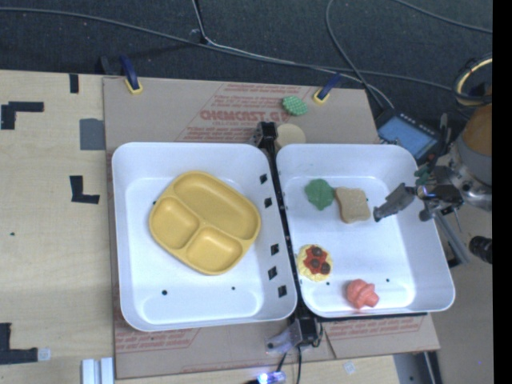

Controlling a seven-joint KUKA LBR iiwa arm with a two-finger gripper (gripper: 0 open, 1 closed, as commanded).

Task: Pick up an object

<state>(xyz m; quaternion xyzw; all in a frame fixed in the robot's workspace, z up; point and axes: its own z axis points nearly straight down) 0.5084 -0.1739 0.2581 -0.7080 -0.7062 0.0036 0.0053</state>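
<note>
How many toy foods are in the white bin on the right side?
4. A green leafy toy sits near the back, a tan bread-like piece touching its right side, a little round yellow pizza with red dots by the left wall, and a pink-red lumpy toy at the front.

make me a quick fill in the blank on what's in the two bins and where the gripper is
1. The yellow divided tray lies in the ____ bin.
2. The green item sits directly beside the ____ piece of bread, on its left.
3. The gripper hovers over the ____ bin, near the bread.
4. The pink item lies to the ____ of the small pizza.

Missing words: left; tan; right; right
</note>
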